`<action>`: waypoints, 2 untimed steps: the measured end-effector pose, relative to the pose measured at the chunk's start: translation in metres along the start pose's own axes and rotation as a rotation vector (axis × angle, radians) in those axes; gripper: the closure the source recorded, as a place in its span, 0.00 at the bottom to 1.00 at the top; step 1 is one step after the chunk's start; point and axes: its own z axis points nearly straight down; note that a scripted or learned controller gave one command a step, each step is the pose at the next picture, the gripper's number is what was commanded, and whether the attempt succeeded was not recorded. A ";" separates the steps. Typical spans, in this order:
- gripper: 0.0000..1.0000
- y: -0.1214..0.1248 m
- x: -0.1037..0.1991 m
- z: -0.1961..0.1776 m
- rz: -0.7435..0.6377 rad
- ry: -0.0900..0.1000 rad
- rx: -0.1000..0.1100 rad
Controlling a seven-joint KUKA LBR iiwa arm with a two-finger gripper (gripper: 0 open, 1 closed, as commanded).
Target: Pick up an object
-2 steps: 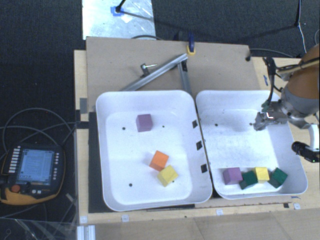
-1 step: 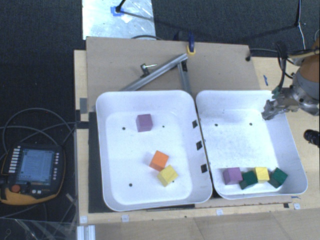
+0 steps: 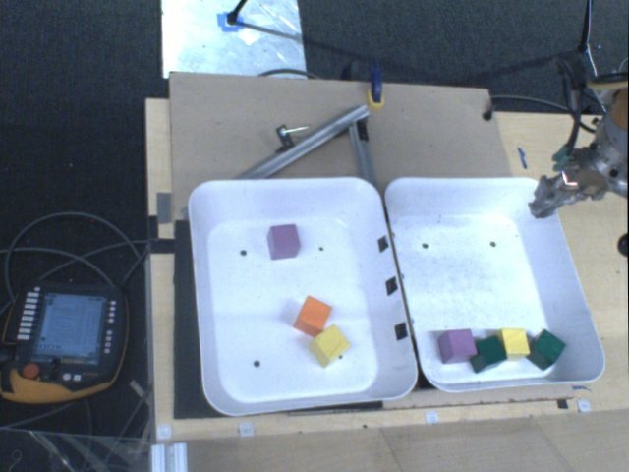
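Mounted high above the counter (image 3: 324, 116), looking down at a slant. Far enough back to take in both white bins: left bin (image 3: 211, 362) and right bin (image 3: 580, 352) side by side, mid-frame. Beyond the counter's far edge, dark floor (image 3: 79, 67); off its left side, a handheld control pendant (image 3: 64, 337). Arm entering from the counter's right.

A robotics lab — teach pendant (image 3: 61, 342) on dark carpet; cabled bench (image 3: 324, 116); two white bins (image 3: 393, 264).

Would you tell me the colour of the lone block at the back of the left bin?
Purple block, seen in the camera view.
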 end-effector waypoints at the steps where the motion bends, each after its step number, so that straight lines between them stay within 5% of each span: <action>1: 1.00 -0.003 0.050 0.013 -0.004 0.004 0.008; 2: 1.00 -0.012 0.104 0.004 -0.006 0.005 0.007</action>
